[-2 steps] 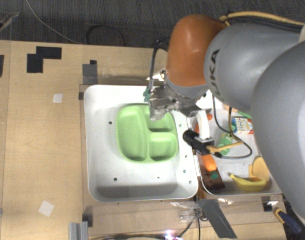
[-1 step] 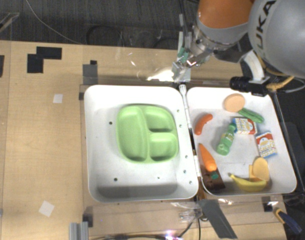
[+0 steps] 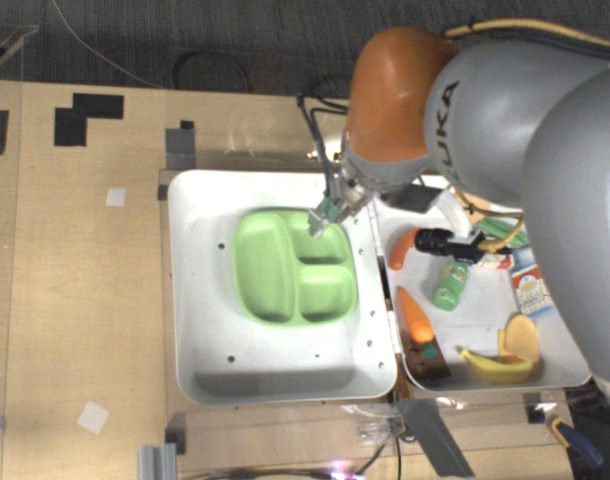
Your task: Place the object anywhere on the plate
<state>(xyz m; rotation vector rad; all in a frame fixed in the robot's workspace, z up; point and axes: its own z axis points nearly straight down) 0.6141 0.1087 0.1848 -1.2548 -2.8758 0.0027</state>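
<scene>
A light green plate [image 3: 275, 273] with three compartments lies in the middle of the left white bin [image 3: 200, 298]. My gripper [image 3: 323, 217] hangs over the plate's far right corner, at the edge of the small upper compartment. A small teal-green spot shows at its tip, and I cannot make out whether that is a held object. The grey arm with its orange band reaches in from the right and hides part of the right bin.
The right bin [image 3: 545, 373] holds a carrot [image 3: 415, 314], a green bottle [image 3: 450, 286], a banana [image 3: 495, 367], a dark brown piece [image 3: 431, 360], a small orange piece [image 3: 396, 253] and a red and white carton [image 3: 531, 290]. A ridge [image 3: 383, 298] separates the bins.
</scene>
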